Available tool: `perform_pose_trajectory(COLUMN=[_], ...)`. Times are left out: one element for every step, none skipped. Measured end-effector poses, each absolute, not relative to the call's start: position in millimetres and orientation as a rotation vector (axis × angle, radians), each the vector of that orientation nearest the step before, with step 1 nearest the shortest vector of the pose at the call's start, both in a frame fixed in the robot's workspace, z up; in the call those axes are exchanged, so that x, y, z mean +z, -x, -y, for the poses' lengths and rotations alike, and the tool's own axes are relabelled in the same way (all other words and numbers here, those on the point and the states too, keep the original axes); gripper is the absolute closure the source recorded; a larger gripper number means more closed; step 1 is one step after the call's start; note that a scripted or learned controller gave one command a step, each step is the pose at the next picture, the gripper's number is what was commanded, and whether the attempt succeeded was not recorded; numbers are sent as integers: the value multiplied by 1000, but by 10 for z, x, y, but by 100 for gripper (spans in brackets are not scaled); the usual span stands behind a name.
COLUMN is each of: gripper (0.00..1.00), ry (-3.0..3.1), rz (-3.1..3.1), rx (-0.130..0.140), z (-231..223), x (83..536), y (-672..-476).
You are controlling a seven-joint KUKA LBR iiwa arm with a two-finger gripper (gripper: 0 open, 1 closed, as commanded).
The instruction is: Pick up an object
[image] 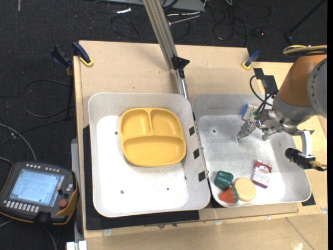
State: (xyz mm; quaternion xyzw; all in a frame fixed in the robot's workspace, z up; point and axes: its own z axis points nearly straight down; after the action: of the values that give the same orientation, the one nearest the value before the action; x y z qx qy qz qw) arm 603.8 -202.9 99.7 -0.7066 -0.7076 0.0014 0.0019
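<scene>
My gripper [255,134] hangs over the middle of the right bin [218,124], its two grey fingers spread open and pointing down, with nothing between them. Several small objects lie at that bin's front edge, well below the gripper: a green block [223,179], a red piece [228,195], a round yellow piece [245,189] and a small red-and-white box [261,174]. A small pale blue-and-white thing [248,111] shows just above the gripper; whether it lies in the bin or belongs to the wrist is unclear.
A yellow divided plate [153,137] sits in the left bin [104,155]. A slanted metal pole [162,30] ends at the bins' back divide. A teach pendant [36,191] lies off the bench at lower left.
</scene>
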Motion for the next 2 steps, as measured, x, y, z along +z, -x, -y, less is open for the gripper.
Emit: perform_pose_trajectory(gripper=[100,100], ry=[2220,2220], rz=[2226,2230], rx=[-1,-5], z=[2033,1940], x=[1138,1633], y=[-6057,-6113])
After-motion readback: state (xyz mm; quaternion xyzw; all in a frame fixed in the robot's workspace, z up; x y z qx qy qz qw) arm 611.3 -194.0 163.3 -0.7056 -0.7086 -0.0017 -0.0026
